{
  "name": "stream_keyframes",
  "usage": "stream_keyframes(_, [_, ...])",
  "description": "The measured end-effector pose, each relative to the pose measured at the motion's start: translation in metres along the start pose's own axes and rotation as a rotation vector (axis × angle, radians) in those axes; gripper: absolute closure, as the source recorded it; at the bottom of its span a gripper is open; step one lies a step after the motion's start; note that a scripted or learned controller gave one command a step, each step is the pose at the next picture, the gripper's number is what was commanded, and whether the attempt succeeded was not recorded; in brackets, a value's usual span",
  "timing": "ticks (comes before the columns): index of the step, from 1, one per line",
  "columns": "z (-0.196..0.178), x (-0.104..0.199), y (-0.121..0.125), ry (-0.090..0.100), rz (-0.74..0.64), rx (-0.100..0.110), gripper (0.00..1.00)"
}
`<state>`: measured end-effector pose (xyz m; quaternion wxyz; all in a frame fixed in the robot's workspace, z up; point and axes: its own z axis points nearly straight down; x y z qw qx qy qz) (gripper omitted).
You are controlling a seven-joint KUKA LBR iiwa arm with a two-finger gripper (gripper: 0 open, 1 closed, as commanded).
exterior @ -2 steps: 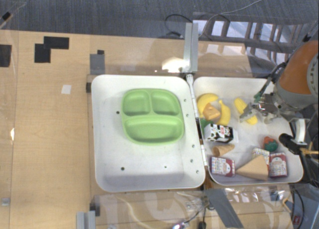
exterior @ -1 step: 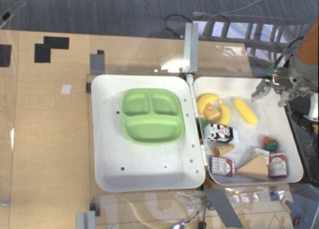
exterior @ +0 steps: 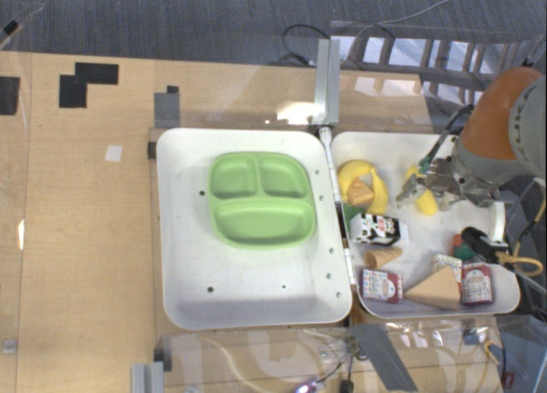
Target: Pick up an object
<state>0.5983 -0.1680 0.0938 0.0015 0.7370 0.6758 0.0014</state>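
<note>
- The grey two-finger gripper [exterior: 425, 183] hangs low in the right white bin [exterior: 389, 145].
- Whether it is spread or pinching, I cannot tell.
- A small yellow object [exterior: 426, 204] lies just beneath it.

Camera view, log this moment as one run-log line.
arm: over right bin | gripper: beside small yellow object | green tray: left bin

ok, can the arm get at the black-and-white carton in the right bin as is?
Probably yes. The carton lies open from above, with the banana and cone beside it, not over it. The gripper hovers nearby.
</note>
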Motion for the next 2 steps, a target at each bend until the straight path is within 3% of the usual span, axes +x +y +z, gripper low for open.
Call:
stream_keyframes(1, [-0.009,0.001,0.002,0.001,-0.001,-0.002,1.0])
stream_keyframes(2, [-0.128,0.062,0.019,0.001,-0.055,-0.001,1.0])
